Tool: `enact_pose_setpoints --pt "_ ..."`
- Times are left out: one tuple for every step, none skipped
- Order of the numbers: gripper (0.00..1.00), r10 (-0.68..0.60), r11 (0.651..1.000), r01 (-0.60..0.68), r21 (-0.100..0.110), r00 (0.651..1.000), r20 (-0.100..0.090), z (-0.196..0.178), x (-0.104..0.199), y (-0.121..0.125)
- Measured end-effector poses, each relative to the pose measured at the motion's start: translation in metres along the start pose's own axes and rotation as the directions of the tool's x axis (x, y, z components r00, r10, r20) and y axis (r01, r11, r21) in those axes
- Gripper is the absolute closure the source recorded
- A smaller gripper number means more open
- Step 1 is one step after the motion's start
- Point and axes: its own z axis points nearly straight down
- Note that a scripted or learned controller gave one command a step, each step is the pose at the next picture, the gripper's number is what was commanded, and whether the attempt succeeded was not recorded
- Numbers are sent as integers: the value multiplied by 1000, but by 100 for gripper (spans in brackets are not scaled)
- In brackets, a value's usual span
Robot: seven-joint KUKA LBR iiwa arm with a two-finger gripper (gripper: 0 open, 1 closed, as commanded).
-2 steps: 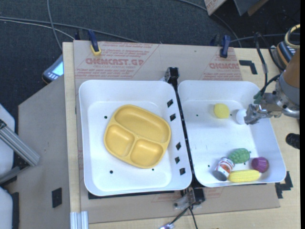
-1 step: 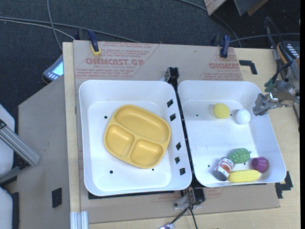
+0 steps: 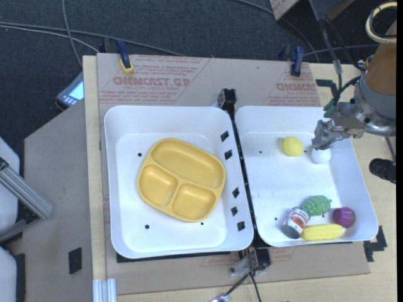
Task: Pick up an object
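Arm: one grey KUKA iiwa arm (image 3: pixel 378 99) with an orange band above the wrist, entering from the right edge of the view near the top. Pose: the orange-banded section stands high at the edge; below it the grey metal wrist angles down and to the left. Gripper: a grey two-finger gripper (image 3: pixel 320 145) at the end of the wrist, pointing downward and low. Cables run along the wrist.
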Motion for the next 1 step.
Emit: enact_pose_setpoints --pt "100 1 1000 -1 6 1000 -2 20 50 5"
